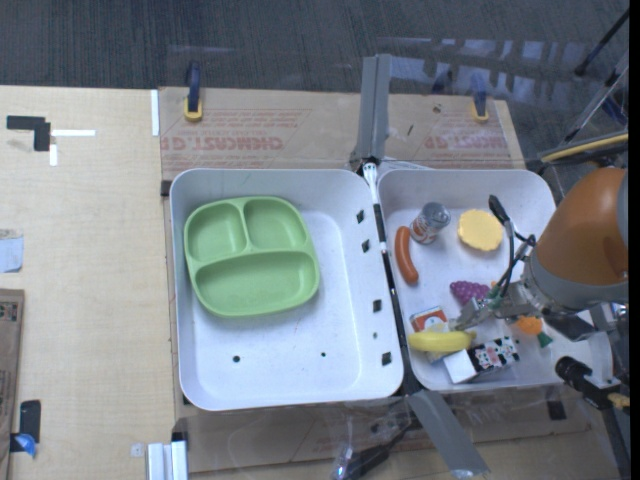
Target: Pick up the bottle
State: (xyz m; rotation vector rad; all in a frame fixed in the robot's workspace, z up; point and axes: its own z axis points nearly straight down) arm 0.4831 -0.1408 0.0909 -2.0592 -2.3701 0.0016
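Bottle (431, 222) lies tilted at the far side of the right bin (540, 190), just beyond the hot dog (405, 255). Pincer (478, 309) sits nearer, just above the banana (440, 341), well off target; spread or pressed together, can't tell.

The pale wooden surface (80, 268) lies far left of the tool (478, 308); dark grey carpet floor (300, 18) lies beyond.

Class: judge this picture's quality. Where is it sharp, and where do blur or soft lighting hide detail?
Camera view: lighting even, shadows faint; green tray crisp; bottle small and slightly soft; gripper smeared amid clutter beside the banana.
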